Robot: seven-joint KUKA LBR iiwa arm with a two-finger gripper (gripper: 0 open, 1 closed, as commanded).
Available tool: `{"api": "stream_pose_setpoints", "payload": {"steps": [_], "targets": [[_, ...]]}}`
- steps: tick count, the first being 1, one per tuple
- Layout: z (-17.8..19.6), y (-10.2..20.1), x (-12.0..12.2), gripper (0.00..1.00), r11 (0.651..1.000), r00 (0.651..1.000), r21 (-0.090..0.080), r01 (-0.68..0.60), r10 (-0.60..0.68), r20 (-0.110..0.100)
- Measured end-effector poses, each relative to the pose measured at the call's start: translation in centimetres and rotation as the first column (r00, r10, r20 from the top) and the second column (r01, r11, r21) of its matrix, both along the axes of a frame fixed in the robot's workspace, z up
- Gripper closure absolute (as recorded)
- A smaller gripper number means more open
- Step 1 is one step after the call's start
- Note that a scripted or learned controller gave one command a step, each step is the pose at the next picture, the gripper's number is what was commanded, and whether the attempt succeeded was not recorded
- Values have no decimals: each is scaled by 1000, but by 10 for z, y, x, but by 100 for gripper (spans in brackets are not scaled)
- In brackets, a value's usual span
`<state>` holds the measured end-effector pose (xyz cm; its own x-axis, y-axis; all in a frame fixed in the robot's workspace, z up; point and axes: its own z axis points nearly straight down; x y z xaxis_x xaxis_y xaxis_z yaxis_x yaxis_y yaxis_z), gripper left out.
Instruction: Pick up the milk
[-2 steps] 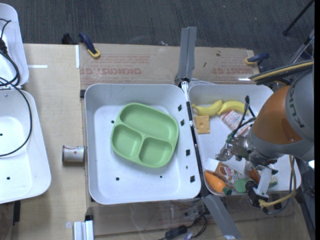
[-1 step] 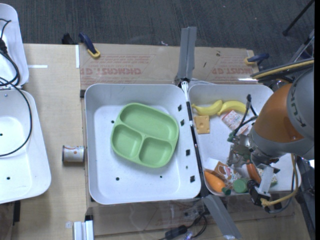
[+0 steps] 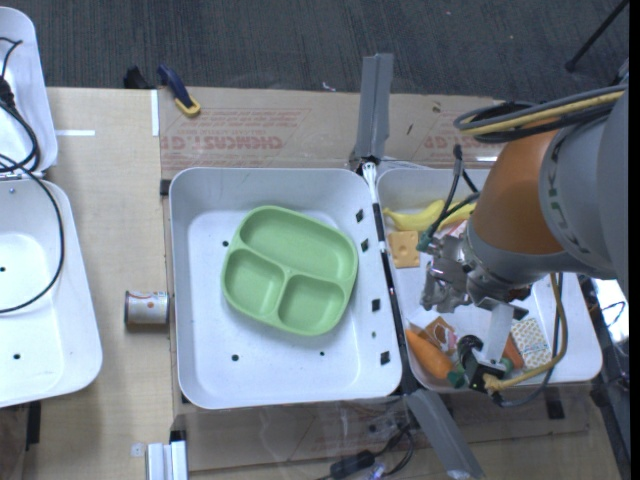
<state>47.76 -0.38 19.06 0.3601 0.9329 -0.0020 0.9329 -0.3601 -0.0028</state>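
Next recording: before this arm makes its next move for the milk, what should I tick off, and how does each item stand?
1. Milk located: cannot tell. A white patterned pack at the right bin's near right side may be it, but it is partly under the arm.
2. Gripper over the right bin: ok.
3. Grasp state: cannot tell, because the wrist hides it.
4. Room around the gripper: not ok. The carrot, cheese slice and banana lie close.
5. Green plate is in the left bin, out of the way: ok.
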Motion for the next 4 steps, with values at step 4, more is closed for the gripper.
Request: {"api": "stream_pose_setpoints", "payload": {"steps": [4], "targets": [[136, 119, 12, 100, 961, 961, -3, 278, -278, 1]]}}
